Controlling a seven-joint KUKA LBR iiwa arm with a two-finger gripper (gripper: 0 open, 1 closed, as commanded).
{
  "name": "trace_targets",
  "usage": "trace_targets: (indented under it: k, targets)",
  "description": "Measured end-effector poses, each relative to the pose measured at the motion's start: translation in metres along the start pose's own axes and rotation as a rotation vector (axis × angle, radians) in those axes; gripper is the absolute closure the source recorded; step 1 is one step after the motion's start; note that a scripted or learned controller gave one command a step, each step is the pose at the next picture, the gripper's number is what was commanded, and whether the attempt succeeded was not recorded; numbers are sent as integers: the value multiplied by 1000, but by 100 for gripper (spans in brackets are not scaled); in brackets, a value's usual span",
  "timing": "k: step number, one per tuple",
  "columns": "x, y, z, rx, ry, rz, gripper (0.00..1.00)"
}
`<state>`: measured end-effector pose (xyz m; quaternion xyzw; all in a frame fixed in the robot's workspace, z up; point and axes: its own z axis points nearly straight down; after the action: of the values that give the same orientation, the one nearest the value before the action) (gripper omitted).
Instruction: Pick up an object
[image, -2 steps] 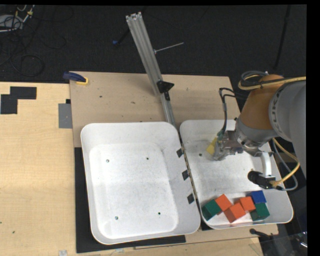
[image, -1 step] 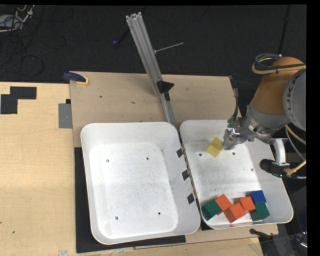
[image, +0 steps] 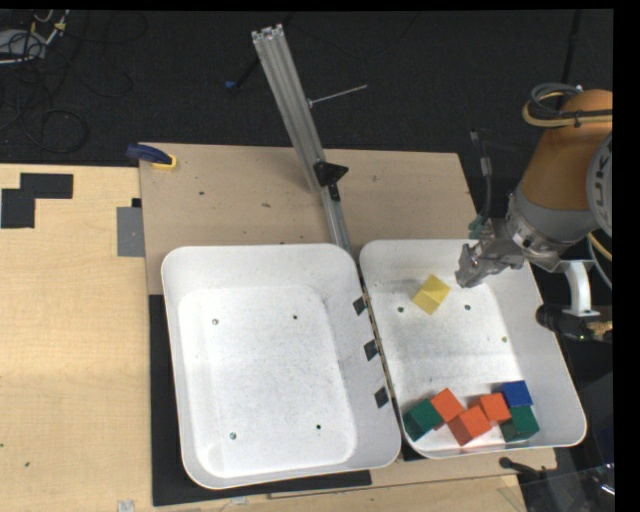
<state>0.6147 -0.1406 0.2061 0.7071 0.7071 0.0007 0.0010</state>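
A yellow block (image: 432, 295) lies alone in the upper middle of the right bin (image: 480, 345). Along that bin's near edge sits a cluster of blocks: two orange ones (image: 447, 404), (image: 493, 408), a red-orange one (image: 468, 426), two green ones (image: 423, 418), (image: 520, 426) and a blue one (image: 516, 393). My gripper (image: 470, 272) hangs over the bin's upper right part, just right of and slightly above the yellow block, apart from it. I see nothing between its fingers.
The left bin (image: 265, 360) sits beside the right one, with black clips (image: 371, 349) along the shared rim. A slanted aluminium rail (image: 300, 120) rises behind the bins. The arm's orange band (image: 560, 165) stands at the right.
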Motion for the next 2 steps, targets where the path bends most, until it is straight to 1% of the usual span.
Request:
trace_targets:
  k: [1, 2]
  targets:
    - [-1, 1, -45, -1, 0, -1, 100]
    - [47, -3, -50, 6, 3, -4, 100]
